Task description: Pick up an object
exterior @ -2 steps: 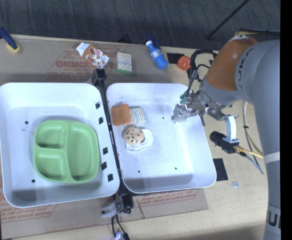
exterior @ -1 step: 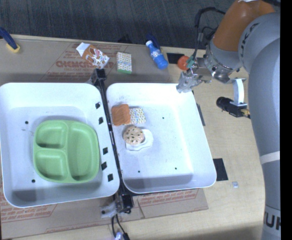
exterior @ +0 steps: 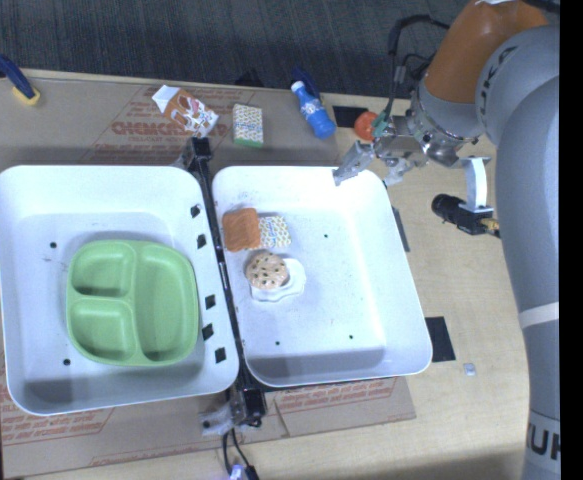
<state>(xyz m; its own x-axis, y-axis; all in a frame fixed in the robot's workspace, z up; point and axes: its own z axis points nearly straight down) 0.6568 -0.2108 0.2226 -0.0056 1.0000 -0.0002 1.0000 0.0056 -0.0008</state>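
At the far left corner of the desk (exterior: 471, 388) lies a blue clamp (exterior: 14, 77) with a yellow tip, just off the printed cardboard sheet (exterior: 131, 128) that sits under both bins. The left bin (exterior: 11, 228) holds a pale green divided plate (exterior: 131, 303), flat on the floor of the bin and nearer its front.

Behind the bins, on the cardboard, there is a crumpled orange and white snack packet (exterior: 184, 111), then a small green and white box (exterior: 248, 124), then a blue bottle (exterior: 313, 108) lying on its side. A black clip (exterior: 199, 151) sits at the back where the two bins meet.

In the right bin (exterior: 401, 298), three small things are bunched close to its left wall. An orange-brown square slice (exterior: 240, 229) touches a patterned packet (exterior: 275, 232) on its right. Just in front of them, a round cookie (exterior: 265, 267) lies on a white piece (exterior: 289, 281).

The end effector (exterior: 369, 168) hangs over the back right corner of that bin, well apart from the three things. Its fingers look spread apart with nothing between them. A small red thing (exterior: 366, 124) lies on the desk just behind it. The grey arm (exterior: 531, 118) comes in from the right.
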